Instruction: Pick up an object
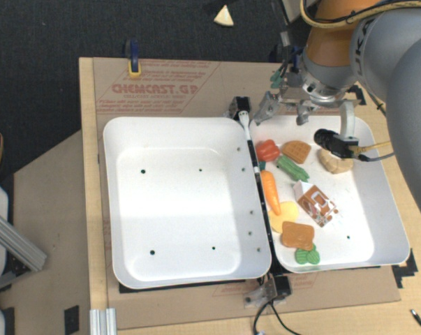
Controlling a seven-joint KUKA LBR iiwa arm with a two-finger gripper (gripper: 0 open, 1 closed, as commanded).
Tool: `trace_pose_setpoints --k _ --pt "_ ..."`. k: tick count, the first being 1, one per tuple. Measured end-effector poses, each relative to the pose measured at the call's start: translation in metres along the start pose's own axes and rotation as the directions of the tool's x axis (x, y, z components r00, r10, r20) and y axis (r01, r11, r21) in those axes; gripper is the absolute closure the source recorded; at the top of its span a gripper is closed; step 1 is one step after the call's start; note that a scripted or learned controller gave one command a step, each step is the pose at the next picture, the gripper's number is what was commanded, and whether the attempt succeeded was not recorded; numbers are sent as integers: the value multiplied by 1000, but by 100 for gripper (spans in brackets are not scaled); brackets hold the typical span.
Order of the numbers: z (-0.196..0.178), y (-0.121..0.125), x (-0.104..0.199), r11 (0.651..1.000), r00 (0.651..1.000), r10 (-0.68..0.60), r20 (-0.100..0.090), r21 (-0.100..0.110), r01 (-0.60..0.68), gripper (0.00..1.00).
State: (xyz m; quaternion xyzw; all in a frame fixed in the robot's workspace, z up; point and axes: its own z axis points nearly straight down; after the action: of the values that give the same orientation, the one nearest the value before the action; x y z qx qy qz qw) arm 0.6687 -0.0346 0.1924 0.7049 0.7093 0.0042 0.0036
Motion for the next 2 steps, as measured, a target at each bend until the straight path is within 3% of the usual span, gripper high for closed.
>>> trace_pose_setpoints --k 2 --pt "7 -2 -4 1000 1000 5 1 11 -5 0"
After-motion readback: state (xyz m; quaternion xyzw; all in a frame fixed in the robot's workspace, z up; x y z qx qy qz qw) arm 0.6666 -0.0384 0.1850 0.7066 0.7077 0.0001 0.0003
